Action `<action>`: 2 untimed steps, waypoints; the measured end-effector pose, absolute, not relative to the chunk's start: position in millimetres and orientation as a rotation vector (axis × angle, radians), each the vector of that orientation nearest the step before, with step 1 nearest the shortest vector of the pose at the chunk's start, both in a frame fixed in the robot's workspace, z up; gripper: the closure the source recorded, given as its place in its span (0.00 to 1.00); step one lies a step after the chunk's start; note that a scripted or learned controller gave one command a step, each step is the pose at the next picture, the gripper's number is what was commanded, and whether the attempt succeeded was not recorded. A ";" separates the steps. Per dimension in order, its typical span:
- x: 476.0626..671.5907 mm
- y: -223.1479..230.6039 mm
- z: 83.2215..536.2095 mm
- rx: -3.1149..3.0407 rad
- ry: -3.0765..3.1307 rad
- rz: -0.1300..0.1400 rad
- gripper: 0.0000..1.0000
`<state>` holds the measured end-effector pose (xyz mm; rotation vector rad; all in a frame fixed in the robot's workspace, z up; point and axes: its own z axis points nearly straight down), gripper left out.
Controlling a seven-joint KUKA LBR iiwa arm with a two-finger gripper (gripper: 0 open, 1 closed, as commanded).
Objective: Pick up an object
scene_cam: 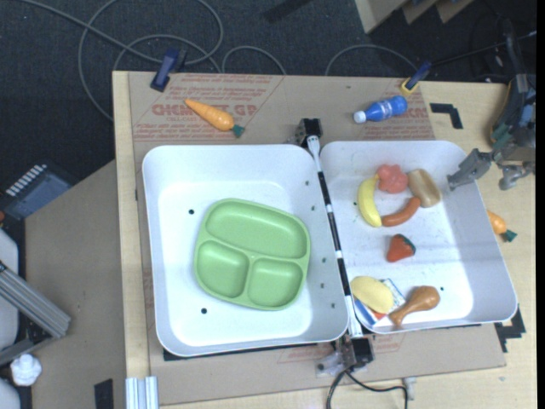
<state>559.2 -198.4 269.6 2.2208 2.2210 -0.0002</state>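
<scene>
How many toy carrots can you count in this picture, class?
2. One carrot lies on the brown board behind the left bin. A second carrot lies outside the right bin, by its right wall, partly hidden. No others are apparent.

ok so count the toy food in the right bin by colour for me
Yellow: 2, banana, lemon
Red: 3, pink-red piece, sausage, strawberry
Brown: 2, bread roll, drumstick
Total: 7

Only readable thing I've got is faded red print on the cardboard sheet (255, 100) at upper middle, something like "GIGN... GR", rest too washed out.
</scene>
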 end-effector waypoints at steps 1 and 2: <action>592.3 -162.2 144.1 2.223 2.224 -0.002 0.00; 639.2 -159.4 86.4 2.216 2.218 0.004 0.00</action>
